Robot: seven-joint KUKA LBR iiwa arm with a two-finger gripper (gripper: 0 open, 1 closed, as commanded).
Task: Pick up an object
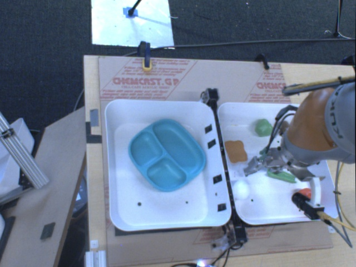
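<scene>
In right bin (261,207) centre | gripper (257,166) low, grip state cannot tell | brown slab (236,151) just beside | white ball (241,189) near left wall

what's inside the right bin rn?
Right bin holds a green lump, a brown toast-like slice, a white ball and a long green piece partly under the end effector. The arm covers the bin's right side, so anything there is hidden.

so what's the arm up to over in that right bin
The grey and orange arm is over the right bin, its gripper low beside a brown piece, near a green lump, a green strip and a white ball. Nothing is visibly held. A blue divided plate lies in the left bin.
</scene>
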